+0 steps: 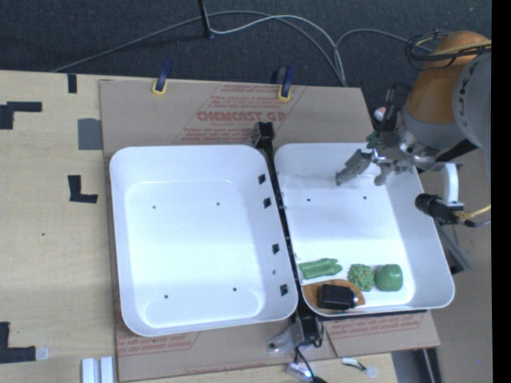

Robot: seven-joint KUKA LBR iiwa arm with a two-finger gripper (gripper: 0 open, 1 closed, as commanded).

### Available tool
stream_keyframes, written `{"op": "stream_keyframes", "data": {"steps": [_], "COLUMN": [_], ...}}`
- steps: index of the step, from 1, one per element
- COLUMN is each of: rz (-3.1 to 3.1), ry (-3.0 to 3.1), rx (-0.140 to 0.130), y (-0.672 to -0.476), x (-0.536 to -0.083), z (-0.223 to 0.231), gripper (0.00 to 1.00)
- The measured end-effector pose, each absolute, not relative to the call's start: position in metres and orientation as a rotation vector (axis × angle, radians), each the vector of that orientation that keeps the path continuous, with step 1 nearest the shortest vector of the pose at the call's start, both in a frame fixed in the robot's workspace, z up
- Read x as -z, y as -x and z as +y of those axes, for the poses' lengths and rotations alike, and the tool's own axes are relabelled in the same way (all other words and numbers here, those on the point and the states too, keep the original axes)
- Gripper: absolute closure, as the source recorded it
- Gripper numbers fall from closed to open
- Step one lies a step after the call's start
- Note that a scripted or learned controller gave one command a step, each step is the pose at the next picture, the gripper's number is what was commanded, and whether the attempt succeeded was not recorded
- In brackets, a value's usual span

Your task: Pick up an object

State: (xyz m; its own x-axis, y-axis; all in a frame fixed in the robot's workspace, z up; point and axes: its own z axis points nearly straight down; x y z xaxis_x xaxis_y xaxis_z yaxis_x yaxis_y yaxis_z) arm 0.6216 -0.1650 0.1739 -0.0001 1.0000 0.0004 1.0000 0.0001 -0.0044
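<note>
Faintly, red lettering on cardboard sheet, perhaps "CHEMCAST"; gripper spread wide, holding nothing, over right bin

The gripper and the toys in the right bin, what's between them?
Just bare white bin floor, seen in the camera view. The gripper is at the far end; the green toys lie at the near edge.

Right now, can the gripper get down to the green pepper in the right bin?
Probably yes. The gripper hangs over the right bin's far end with fingers spread; the green pepper sits uncovered at the near end, though the broccoli-like piece crowds its left side.
</note>
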Motion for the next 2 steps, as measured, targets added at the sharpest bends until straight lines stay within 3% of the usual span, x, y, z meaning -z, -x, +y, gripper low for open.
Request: {"op": "stream_keyframes", "data": {"steps": [2], "rz": [-2.221], "ry": [2.22], "rx": [-0.002], "y": [-0.614], "x": [-0.088], "z": [-0.157], "gripper": [0.0]}}
